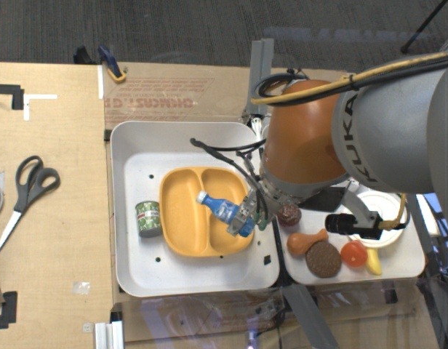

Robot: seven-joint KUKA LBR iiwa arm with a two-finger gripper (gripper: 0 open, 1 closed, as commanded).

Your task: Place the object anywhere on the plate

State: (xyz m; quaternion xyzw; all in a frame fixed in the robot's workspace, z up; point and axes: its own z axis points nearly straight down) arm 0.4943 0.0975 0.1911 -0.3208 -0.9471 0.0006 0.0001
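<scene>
A yellow two-part plate [182,213] lies in the left white bin [129,267]. A small clear bottle with a blue label and white cap [222,209] slants over the plate's right compartment, cap pointing up-left. My gripper [249,215] reaches in from the right under the orange wrist band and is shut on the bottle's lower right end, above the plate's right rim. The arm's bulk hides the wall between the bins.
A green can [148,218] stands in the left bin just left of the plate. The right bin [409,267] holds a toy drumstick [305,241], a brown round patty [324,259], a tomato [353,253], a banana [372,263] and a white dish [388,208]. Scissors [26,191] lie on the bench at left.
</scene>
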